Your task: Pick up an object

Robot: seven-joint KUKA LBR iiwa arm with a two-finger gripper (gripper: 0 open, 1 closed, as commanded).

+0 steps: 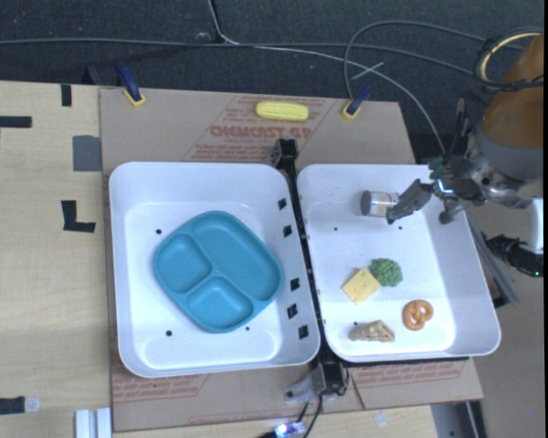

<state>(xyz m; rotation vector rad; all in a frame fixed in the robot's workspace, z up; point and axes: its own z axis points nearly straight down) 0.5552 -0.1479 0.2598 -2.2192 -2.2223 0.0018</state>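
**A:** Small silver metal cylinder (377, 203), lying on its side in the right-hand shallow white bin (457, 286), towards the far side. Which way does it run?

**B:** Its long axis runs left to right, with the darker end towards the right, where the arm's two-finger gripper (425, 202) comes in. One dark finger slants down to the cylinder's right end and looks to be touching or just beside it; the other finger stands well off to the right.

**A:** So the jaws are spread?

**B:** Yes, parted wide, and nothing sits between them.

**A:** What else is in that bin?

**B:** Nearer us, a yellow cheese-like wedge (361, 286) touching a green broccoli floret (385, 271); an orange pretzel (417, 315) to the right; a tan crumbly piece (373, 332) nearest.

**A:** And the left white bin (132, 272)?

**B:** It holds a blue three-compartment plastic tray (217, 270), turned at an angle.

**A:** Anything on the worktop?

**B:** A yellow banana-shaped piece (281, 111) lies beyond the bins, long axis left to right.
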